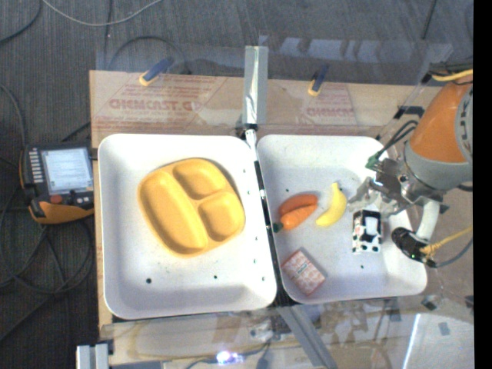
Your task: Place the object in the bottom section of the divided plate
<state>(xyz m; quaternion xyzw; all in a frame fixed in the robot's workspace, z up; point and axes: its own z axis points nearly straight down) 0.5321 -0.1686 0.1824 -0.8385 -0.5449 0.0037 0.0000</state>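
Hovering over right bin [400, 279], pincer [367, 229] state unclear; cannot tell grip. Divided plate [192, 204] unfilled; banana [332, 204], carrot [297, 209] untouched. Task barely begun.

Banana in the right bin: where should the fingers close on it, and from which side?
Grip the banana across its thicker middle, coming straight down from above. It lies flat, curving from upper right to lower left, so set the fingers across that axis. The carrot sits close on its left; keep clear.

Faint red print on bench board [154, 102], mirrored; not legible.
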